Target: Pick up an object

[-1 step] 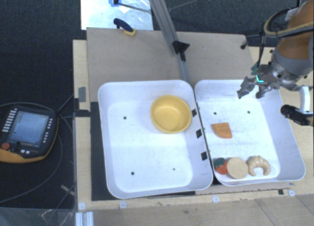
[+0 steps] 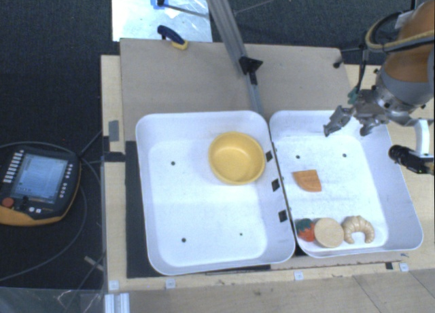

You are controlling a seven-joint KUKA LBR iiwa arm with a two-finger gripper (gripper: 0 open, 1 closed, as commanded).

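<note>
My gripper (image 2: 351, 125) hangs over the far part of the right bin (image 2: 380, 169), fingers spread open with nothing between them. In that bin lie an orange wedge (image 2: 308, 180) near the middle, and along the near edge a small red and green piece (image 2: 304, 227), a round tan disc (image 2: 328, 232) and a croissant (image 2: 358, 229). The wedge is below and left of the gripper, well apart from it. A yellow bowl (image 2: 236, 157) sits upright in the left bin (image 2: 177, 203), near its far right corner.
A grey pole (image 2: 228, 23) slants across the bench behind the bins. A teach pendant (image 2: 34, 182) lies on the dark floor at left. A blue and yellow clamp (image 2: 172, 36) is at the bench's far edge.
</note>
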